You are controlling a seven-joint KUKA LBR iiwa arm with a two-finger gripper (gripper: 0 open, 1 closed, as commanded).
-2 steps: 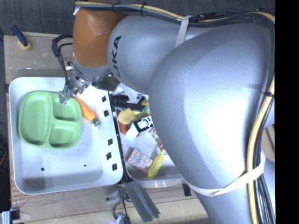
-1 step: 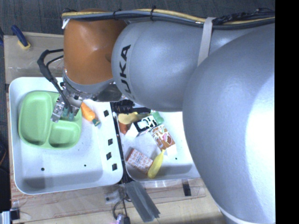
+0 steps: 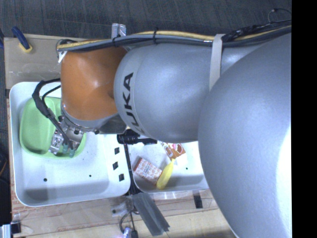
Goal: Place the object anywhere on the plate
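Observation:
A light green plate (image 3: pixel 33 129) lies in the left white bin (image 3: pixel 59 182), toward its far left side. My gripper (image 3: pixel 63 146) hangs over the plate's right edge, below the orange band of the arm. A small dark green thing shows at the fingertips, against the plate's rim; I cannot tell whether it is gripped. The big grey arm hides most of both bins.
The right bin (image 3: pixel 190 180) holds a small brown and white packet (image 3: pixel 146 168), a yellow banana-like object (image 3: pixel 166 175) and a red and white item (image 3: pixel 174 149). A black cable (image 3: pixel 41 99) loops over the plate. A grey bracket (image 3: pixel 151 212) sits at the bench's front edge.

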